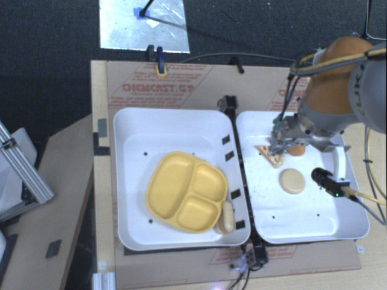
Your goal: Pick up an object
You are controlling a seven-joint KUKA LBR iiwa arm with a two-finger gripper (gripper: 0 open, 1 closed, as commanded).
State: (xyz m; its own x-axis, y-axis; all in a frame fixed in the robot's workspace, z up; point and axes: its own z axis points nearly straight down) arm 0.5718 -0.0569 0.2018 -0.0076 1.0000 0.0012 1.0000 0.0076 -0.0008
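the jaws (279,145) are down in the right bin (314,222), low over the far left part of its floor, so the step in hand looks like the descent or closing stage of a grasp and not a lift. whether they are released or clenched i cannot tell; the wrist hides the tips.

directly beneath and touching the jaws, or very nearly, lies a pizza-slice toy (270,154), tan with a reddish edge, and this seems to be the thing aimed at. just beside the jaws on the arm's side sits a small orange-brown piece (296,150). a little nearer the camera from the jaws rests a round beige disc (292,180), apart from both. well away, across the divider in the left bin (133,125), lie a yellow sectioned tray (186,191) and a small pale bread-like piece (227,217) against the tray's corner.

as a judgement, the next move calls for closing firmly on the thin slice and rising straight up; a flat thing lying on the floor of a bin may slip out.

the brown sheet on the desk (181,83) beyond the bins carries red print reading "chemcast gp", seen upside down; more red lettering near the arm is too hidden to read.
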